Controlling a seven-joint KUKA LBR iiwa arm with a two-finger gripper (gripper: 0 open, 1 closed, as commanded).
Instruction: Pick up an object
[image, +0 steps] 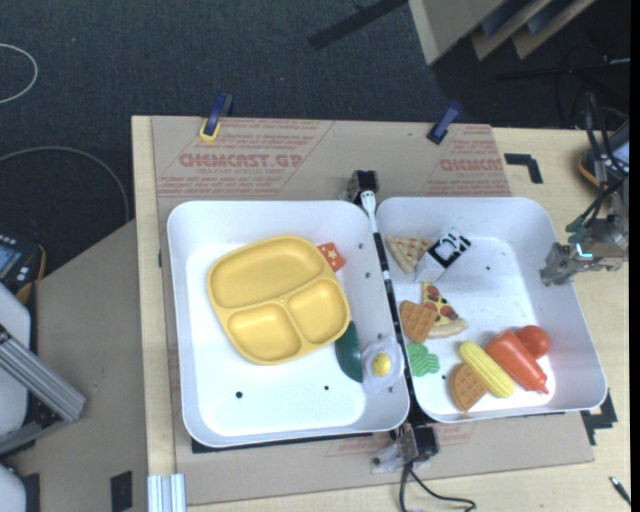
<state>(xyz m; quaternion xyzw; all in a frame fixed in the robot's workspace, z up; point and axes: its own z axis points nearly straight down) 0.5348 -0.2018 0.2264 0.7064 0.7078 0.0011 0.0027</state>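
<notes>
My gripper (562, 264) shows as a small grey piece just outside the right bin's right rim (566, 300), with cables above it and nothing seen held. Toy foods lie in the right bin: a red and orange pepper (522, 356), a yellow corn cob (486, 369), a round waffle (464, 389), a green piece (422, 360), a pizza slice (442, 306), a brown waffle wedge (416, 321), a tan wedge (405, 251) and a black-and-white block (448, 247). All of them sit left of and below the gripper.
The left bin (200, 400) holds a yellow divided plate (277, 299), a small orange piece (331, 257), a dark green piece (347, 353) and a white-and-yellow egg (379, 365) against the shared wall. Clamps (211, 118) pin the cardboard base at the back.
</notes>
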